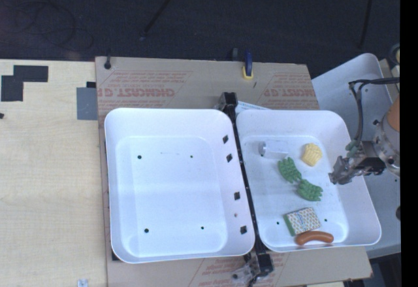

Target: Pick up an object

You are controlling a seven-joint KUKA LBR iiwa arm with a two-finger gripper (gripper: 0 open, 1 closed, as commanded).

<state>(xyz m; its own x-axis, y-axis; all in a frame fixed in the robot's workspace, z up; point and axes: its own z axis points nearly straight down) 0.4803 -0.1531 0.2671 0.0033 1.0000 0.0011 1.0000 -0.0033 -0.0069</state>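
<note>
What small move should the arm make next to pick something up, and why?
Probably slide the gripper a little further into the right bin, toward the green toy. The gripper sits near the bin's right side with nothing visible between its fingers, and the green toy is about the closest object, lying apart from the yellow corn.

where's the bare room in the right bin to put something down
Bare floor lies along the right bin's far wall, and in the near-left corner beside the patterned pad. It's crowded mid-bin: corn, green toy, sausage. The gripper hangs at the right wall.
</note>
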